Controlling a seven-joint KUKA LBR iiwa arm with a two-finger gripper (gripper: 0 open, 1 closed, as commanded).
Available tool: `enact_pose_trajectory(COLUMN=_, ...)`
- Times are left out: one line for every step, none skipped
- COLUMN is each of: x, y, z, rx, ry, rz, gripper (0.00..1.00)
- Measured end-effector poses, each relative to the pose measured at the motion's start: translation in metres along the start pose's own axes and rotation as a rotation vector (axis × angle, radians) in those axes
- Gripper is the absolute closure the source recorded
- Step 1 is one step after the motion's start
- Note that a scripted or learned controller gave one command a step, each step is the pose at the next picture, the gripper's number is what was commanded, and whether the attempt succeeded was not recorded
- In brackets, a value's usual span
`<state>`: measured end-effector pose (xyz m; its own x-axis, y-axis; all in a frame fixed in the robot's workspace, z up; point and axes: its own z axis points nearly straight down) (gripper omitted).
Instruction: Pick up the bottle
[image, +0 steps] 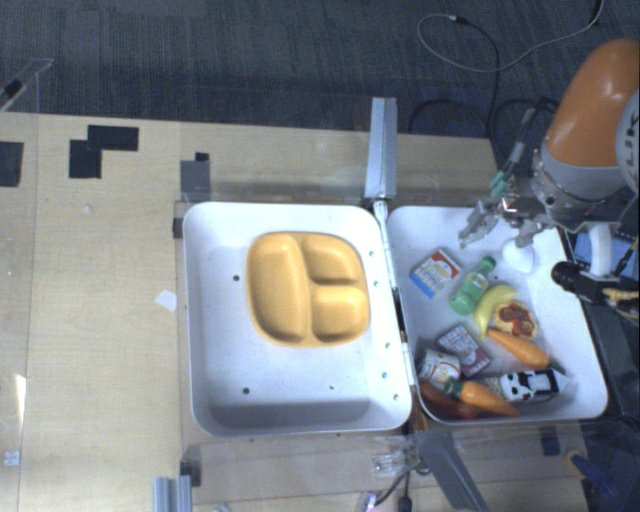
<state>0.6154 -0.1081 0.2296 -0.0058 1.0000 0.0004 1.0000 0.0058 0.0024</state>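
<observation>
The green bottle (473, 287) lay tilted in the right bin (590, 345), in its upper middle, with its cap toward the far rim. Just beside the bottle, on the side toward the left bin, sat a small white and blue carton (435, 272). On the bottle's other side a yellow banana (492, 305) touched it, and a red and yellow packet (518, 320) lay against the banana. Nearer the front rim from the bottle were an orange carrot (518, 349), a small printed packet (463, 343), a second carrot (487, 398) and a black and white cow toy (528, 383).

Above and a little behind the bottle hung the tool (500, 228), well clear of it, its two fingers (477, 225) spread apart with nothing between them. The grey arm with its orange band (598, 105) reached in past the bin's far corner.

Across the divider from the bottle, the left bin (215, 330) carried a yellow divided tray (307, 286). Both bins rested on the pale wooden table (90, 330).
</observation>
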Motion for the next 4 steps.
enact_pose_trajectory(x=0.029, y=-0.008, z=-0.032, rx=-0.002, ry=0.0, rz=0.039, gripper=0.0)
enact_pose_trajectory(x=-0.013, y=-0.028, z=0.067, rx=0.004, ry=0.0, rz=0.081, gripper=0.0)
enact_pose_trajectory(x=-0.018, y=-0.009, z=0.135, rx=-0.017, ry=0.0, rz=0.033, gripper=0.0)
enact_pose_trajectory(x=-0.017, y=-0.007, z=0.124, rx=-0.024, ry=0.001, rz=0.032, gripper=1.0)
